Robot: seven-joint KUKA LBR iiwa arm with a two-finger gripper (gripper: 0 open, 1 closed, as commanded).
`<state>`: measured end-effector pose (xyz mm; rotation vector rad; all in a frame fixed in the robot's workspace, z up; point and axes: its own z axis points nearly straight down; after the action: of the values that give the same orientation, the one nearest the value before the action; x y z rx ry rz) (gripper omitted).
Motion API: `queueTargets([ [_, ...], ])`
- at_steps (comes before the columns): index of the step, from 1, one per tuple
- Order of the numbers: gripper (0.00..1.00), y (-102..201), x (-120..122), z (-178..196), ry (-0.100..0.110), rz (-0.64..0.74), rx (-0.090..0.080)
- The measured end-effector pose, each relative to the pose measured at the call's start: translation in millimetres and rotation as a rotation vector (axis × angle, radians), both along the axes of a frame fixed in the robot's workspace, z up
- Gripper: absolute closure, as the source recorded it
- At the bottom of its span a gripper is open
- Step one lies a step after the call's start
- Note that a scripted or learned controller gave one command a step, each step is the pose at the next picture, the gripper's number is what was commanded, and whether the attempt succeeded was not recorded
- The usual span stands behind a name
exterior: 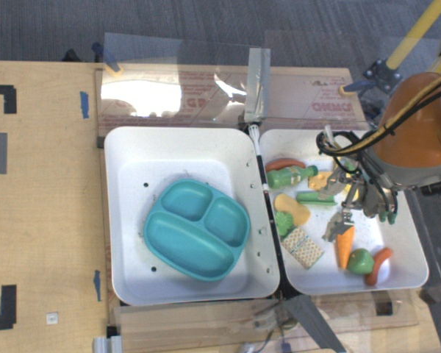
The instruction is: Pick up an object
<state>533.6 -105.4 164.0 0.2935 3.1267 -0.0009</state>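
My gripper (339,223) hangs over the middle of the right bin (411,234), just above the top end of an orange carrot (343,251). Nothing can be seen held in it. Toy foods lie around it: a green bottle (287,176), a red piece (282,164), a green stick (314,195), a yellow piece (293,209), a leafy green piece (283,224), a speckled cracker (303,248), a green fruit (360,260) and a red sausage (383,255).
The left bin (125,160) holds a teal divided plate (197,229). A ridge where the bin walls meet (266,212) separates the two bins. Cables loop off the wrist (338,144) above the right bin's far side.
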Motion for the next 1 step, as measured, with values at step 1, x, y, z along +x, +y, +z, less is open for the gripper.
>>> queueTargets([
  [1,0.0,-32.8,97.6,-73.9,-0.015,-0.129,-0.001],
])
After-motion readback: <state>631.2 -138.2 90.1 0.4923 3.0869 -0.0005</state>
